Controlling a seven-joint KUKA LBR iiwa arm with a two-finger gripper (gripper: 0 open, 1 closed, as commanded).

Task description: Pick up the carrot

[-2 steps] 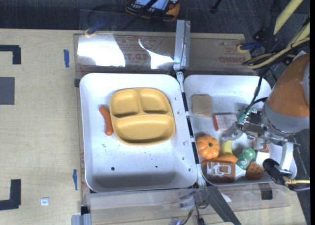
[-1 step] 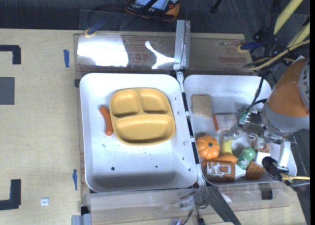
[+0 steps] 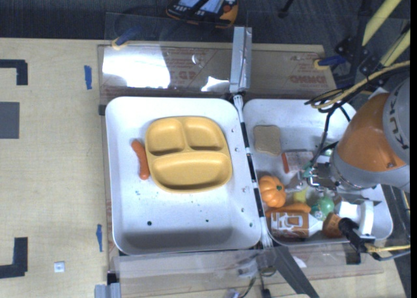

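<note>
The carrot [image 3: 141, 160], a slim orange-red stick, lies in the left bin [image 3: 124, 212] against the left side of a yellow divided plate [image 3: 187, 153]. My gripper [image 3: 313, 183] is far from it, lowered into the right bin [image 3: 296, 115] among a cluster of small items. The orange band and grey wrist sit right above it and hide its tips. Nothing can be seen held.
The right bin holds a small orange pumpkin [image 3: 273, 190], a tan bread slice [image 3: 267, 139], an orange-labelled carton [image 3: 291, 222], and small green and yellow pieces [image 3: 322, 208]. A raised divider [image 3: 247, 166] separates the bins. Cables hang at the upper right.
</note>
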